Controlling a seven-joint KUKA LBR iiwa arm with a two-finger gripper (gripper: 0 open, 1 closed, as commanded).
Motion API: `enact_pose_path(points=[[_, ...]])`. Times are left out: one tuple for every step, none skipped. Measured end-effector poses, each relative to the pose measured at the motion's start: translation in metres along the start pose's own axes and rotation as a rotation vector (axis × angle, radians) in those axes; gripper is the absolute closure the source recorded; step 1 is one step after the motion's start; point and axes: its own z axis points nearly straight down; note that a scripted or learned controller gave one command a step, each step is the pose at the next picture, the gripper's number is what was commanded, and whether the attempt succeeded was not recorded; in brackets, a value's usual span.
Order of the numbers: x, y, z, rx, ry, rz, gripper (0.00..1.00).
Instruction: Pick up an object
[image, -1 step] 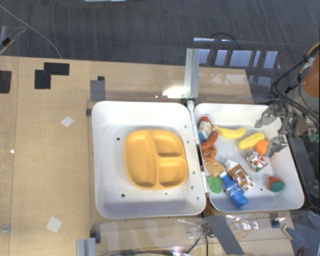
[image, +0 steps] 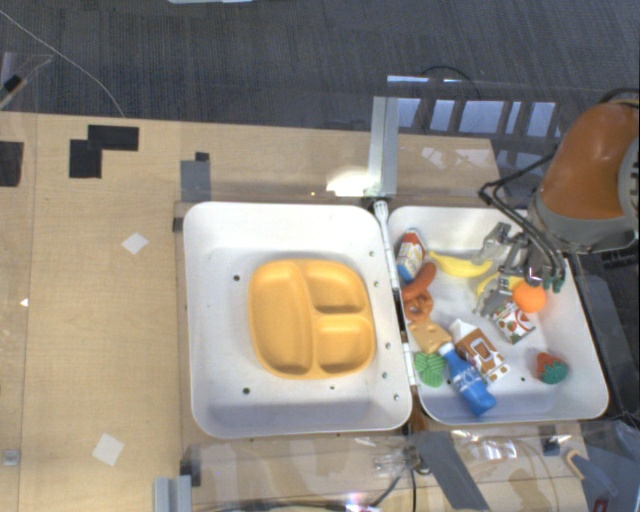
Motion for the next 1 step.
enact_pose_path(points=[[-0.0259, -0.0316, 0.0324, 0.000, -0.008, 0.536, 0.00]])
